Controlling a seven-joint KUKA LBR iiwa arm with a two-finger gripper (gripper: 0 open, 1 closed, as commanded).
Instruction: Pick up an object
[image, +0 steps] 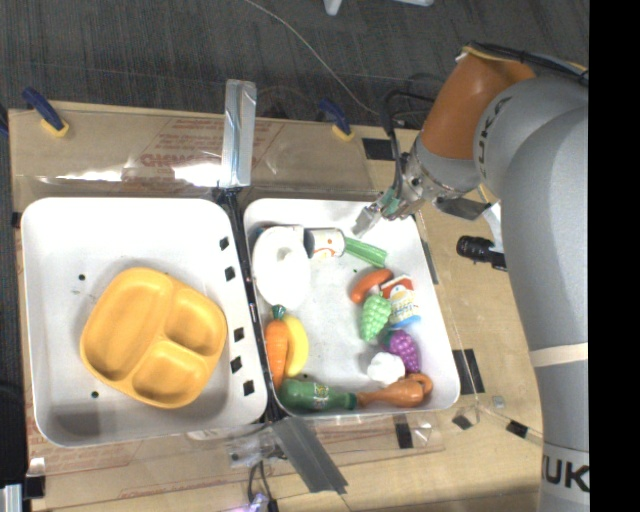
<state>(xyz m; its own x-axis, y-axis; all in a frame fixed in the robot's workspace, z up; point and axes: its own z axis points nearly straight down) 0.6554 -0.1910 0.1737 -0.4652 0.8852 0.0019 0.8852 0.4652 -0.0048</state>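
My gripper (372, 215) hangs over the far right corner of the right bin (435, 330), just above a green stick-shaped toy (365, 250). I see nothing held in it. Below it lie a small white bottle (323, 242), a white cup (278, 258), an orange-red pepper (370, 283), green grapes (375, 315), a small carton (402, 300), purple grapes (403, 348), a white lump (383, 368), a drumstick (400, 390), a green bottle (315, 395), a carrot (276, 345) and a banana (297, 345).
The left bin (50, 260) holds a yellow divided plate (152, 335). A metal clamp (238, 135) stands at the back between the bins, and another (310, 455) at the front. The grey arm (530, 200) takes up the right side.
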